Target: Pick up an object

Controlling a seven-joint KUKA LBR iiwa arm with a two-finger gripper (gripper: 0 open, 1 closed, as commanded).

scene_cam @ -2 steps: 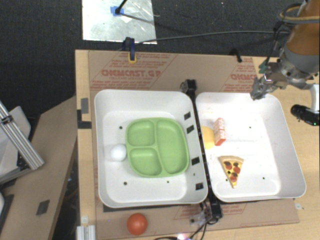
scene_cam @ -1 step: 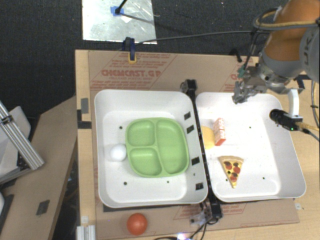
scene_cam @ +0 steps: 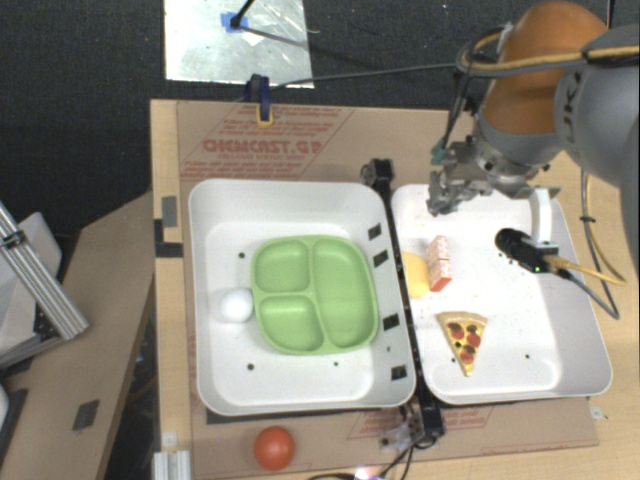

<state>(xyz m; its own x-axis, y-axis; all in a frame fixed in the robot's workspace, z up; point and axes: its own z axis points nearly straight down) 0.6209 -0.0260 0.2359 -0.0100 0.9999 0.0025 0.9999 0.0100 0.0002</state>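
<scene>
My gripper hangs over the far left part of the right bin, a little above a pink and white block with an orange end. A yellow piece lies just left of that block, against the bin's left wall. A pizza slice lies nearer the front of the same bin. Nothing shows between the gripper's tips, which are small and dark against the bin.
The left bin holds a green divided plate and a white ball at the plate's left. A red-orange ball sits on the bench in front of the bins. The arm's orange band fills the upper right.
</scene>
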